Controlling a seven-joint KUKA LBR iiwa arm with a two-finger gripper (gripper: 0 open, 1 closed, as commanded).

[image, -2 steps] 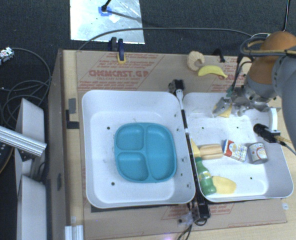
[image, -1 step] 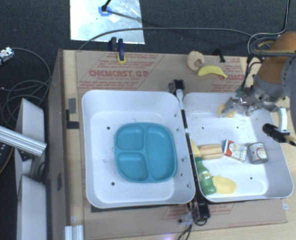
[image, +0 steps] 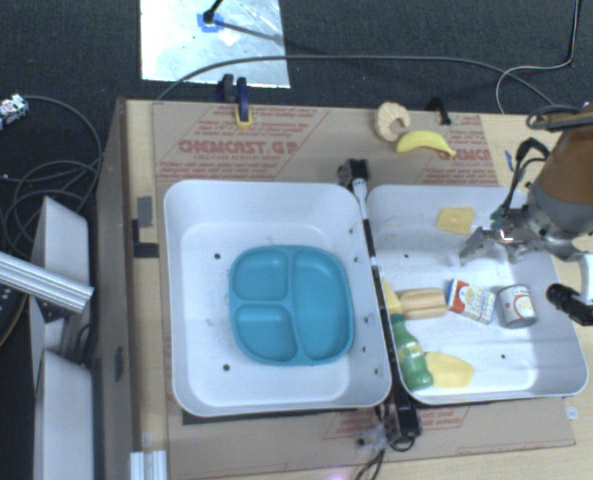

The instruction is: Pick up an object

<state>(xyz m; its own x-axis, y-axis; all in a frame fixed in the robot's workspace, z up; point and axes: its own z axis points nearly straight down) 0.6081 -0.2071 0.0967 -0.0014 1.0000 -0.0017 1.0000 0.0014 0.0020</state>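
My gripper (image: 492, 245) hangs over the upper right part of the right bin (image: 566, 368), fingers spread open with only bare bin floor between them. A yellow block (image: 456, 220) lies just left of it. Below it, in a row, are a hot dog bun (image: 423, 302), a small red and white carton (image: 471, 301) and a silver can (image: 517, 306). A green bottle (image: 411, 353) and a yellow fruit-like piece (image: 449, 370) rest near the bin's front left corner.
The left bin (image: 201, 218) holds a blue divided plate (image: 289, 302). A banana (image: 424, 143) and a tan ring-shaped item (image: 392, 120) lie on the bench behind the right bin. A black divider (image: 368, 258) separates the bins. Cables cross the floor behind.
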